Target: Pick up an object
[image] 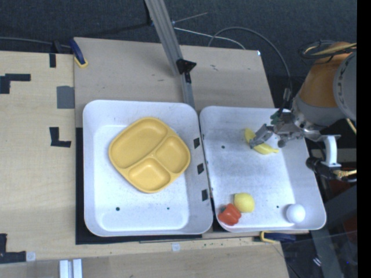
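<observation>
In the right bin (301,172), near its upper end, I am hanging my fingers (262,136) right over a small yellow piece (264,149); it is lying just beneath and left of the tips, long axis roughly crosswise. Whether they are apart or closed I cannot tell.

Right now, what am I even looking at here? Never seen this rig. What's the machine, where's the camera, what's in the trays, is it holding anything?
One fixed camera looks down at a slant on a bench with two shallow white bins. The machine is a robot arm, grey with an orange band, reaching in from the right. Its gripper sits low over the right bin, right at a yellow banana-like piece; whether it actually grips it can't be told. That bin also holds a yellow lemon-like fruit, a red object and a white ball near its front edge. The left bin holds a yellow divided plate.
</observation>
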`<action>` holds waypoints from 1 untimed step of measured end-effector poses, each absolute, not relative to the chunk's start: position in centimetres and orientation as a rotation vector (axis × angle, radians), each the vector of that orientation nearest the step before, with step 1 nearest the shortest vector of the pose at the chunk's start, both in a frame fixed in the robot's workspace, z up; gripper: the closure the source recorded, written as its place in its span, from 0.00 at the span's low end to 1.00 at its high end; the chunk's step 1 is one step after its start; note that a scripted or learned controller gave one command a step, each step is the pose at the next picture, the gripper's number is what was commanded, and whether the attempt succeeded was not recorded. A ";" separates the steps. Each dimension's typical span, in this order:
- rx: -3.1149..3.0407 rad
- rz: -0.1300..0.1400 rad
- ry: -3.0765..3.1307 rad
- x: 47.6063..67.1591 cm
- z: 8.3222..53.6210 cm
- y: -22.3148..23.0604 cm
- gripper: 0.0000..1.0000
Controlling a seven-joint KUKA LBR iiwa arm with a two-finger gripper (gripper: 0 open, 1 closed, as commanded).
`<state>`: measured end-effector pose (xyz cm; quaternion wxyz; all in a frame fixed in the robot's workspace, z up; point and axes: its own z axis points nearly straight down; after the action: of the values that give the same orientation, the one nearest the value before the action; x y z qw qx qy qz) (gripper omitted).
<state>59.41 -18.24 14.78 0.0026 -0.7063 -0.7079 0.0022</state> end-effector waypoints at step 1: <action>-2.215 0.008 -2.220 59.2 9.3 -18.1 0.00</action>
<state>59.23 -18.13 9.33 0.0027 -0.7063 -0.7079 0.0025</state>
